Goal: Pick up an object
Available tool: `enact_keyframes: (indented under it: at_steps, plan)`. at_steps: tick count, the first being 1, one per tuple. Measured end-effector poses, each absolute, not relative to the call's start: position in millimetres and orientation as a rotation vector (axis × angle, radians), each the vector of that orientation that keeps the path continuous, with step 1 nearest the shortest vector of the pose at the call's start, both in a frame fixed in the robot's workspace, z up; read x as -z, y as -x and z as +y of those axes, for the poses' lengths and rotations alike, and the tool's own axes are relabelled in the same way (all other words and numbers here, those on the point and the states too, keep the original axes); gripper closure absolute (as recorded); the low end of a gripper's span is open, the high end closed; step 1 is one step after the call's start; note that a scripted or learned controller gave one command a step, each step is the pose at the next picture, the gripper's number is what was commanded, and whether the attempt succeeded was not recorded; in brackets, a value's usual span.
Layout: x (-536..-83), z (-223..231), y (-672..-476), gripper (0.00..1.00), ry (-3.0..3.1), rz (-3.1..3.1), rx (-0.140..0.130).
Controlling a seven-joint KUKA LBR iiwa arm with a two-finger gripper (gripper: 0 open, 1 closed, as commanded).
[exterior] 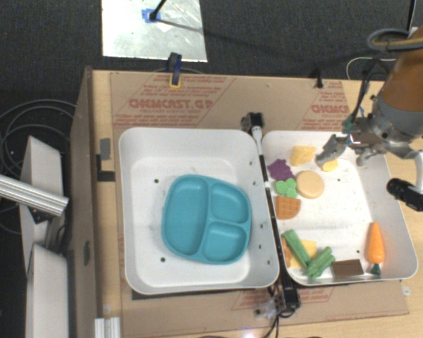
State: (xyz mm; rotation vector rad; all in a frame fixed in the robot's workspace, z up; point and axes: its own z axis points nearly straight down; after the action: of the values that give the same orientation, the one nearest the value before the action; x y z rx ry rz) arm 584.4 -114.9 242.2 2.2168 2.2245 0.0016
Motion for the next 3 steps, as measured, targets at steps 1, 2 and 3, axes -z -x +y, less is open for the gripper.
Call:
enact_keyframes:
  at_steps: [1, 2, 3]
  plan:
    - [-154, -160, -603.4, 0.0, -2.223, 2.22, 0.003]
    - [-84, -144, -641.9, 0.0, -2.214, 2.228, -0.001]
    - [-85, -79, -669.9, 0.0, -2.211, 2.233, 0.0]
